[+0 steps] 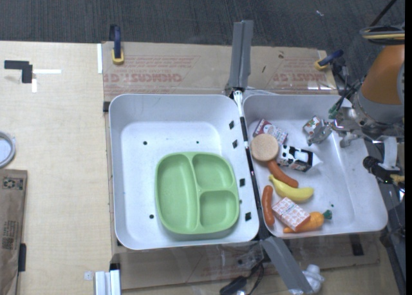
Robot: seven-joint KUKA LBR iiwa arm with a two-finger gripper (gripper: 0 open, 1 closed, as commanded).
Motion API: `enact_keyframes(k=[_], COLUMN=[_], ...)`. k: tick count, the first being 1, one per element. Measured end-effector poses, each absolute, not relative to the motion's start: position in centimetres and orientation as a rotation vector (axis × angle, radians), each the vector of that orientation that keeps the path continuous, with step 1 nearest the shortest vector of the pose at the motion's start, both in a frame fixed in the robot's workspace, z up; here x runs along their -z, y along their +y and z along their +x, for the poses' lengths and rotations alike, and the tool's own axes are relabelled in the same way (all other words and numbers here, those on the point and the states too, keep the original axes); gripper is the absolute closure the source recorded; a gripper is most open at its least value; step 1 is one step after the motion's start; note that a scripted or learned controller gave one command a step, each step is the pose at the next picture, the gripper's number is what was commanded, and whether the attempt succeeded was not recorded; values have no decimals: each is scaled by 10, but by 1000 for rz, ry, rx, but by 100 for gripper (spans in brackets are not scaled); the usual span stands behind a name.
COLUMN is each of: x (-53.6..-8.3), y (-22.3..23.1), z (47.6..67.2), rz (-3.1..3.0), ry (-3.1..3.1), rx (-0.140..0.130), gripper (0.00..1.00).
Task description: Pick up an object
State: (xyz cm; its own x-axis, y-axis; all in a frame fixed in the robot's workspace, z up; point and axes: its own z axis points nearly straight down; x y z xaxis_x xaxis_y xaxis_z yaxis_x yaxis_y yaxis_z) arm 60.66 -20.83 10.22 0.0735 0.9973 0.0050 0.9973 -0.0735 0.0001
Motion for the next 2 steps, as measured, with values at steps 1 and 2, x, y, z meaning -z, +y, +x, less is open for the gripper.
enact_keyframes(k=[1, 2], x=[-91, -99], y=[-194, -194], z=[640, 640], rz=[-2354, -2350], ry=[-2082, -2086], rx=[-2, -5], gripper=[0, 100])
